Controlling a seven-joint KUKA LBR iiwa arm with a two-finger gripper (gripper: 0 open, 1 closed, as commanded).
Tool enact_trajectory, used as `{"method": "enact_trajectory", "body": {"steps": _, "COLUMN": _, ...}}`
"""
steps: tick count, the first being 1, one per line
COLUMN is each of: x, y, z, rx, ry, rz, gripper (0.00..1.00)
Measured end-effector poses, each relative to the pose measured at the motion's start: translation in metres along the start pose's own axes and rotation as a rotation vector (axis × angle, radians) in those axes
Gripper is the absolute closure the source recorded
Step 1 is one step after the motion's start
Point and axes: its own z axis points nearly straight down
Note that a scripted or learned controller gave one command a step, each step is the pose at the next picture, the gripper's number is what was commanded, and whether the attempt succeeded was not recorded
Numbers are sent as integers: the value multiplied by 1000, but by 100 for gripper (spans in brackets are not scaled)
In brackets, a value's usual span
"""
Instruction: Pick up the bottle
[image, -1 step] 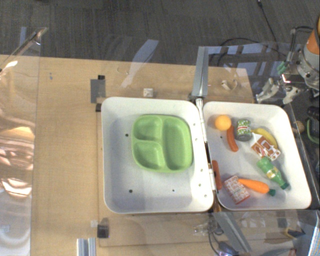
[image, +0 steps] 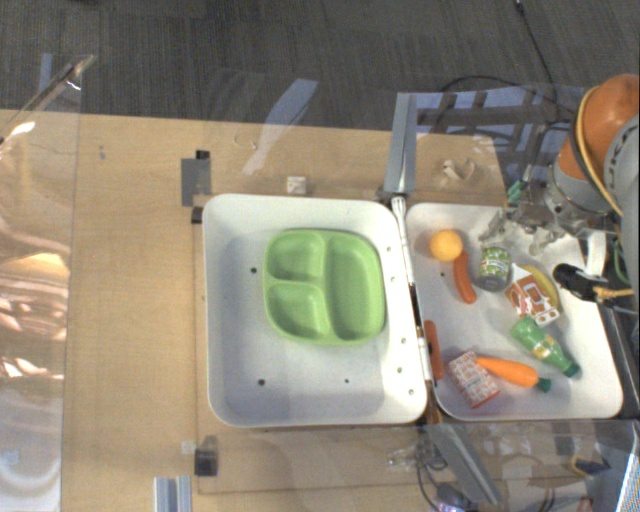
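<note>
- On my left, the counter (image: 120, 330) carries the left bin (image: 230, 390), and in it a green plate (image: 325, 285) with three compartments lies flat. Nothing there matters for this job.
- Crossing the seam, the right bin (image: 600, 400) holds the clutter: an orange ball (image: 447, 245) near the far left corner, a sausage (image: 465, 282) just beside it, and a second one (image: 433, 348) lying along the bin's left wall.
- A small can (image: 494, 268) sits toward the far side, with a carton (image: 531, 298) to its right and something yellow tucked against the carton, which I can't name.
- Near the front edge are a red box (image: 472, 378) and a carrot (image: 515, 372), the two almost touching.
- The bottle (image: 543, 346), green with a darker cap end, lies on its side, slanted, between the carton and the carrot, close to both.
- The claw (image: 528, 222) hangs over the far right part of this bin, above the can and carton. Its parts blur into cables there, so I cannot tell how it is set, and I see nothing held.
- I judge this as the approach step: the bottle lies untouched in the bin.
- The next move calls for bringing the claw toward the front of the bin, over the bottle, turning it to straddle the body across its narrow width, then descending without nudging the carton or carrot.
</note>
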Motion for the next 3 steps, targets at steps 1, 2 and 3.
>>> {"method": "enact_trajectory", "body": {"steps": 1, "x": 6, "y": -43, "z": 23, "rx": -21, "ry": -3, "rz": -132, "gripper": 0}}
{"method": "enact_trajectory", "body": {"steps": 2, "x": 36, "y": -120, "z": 20, "rx": -28, "ry": -9, "rz": -540, "gripper": 0}}
{"method": "enact_trajectory", "body": {"steps": 3, "x": 23, "y": -1, "z": 24, "rx": 0, "ry": 2, "rz": -413, "gripper": 0}}
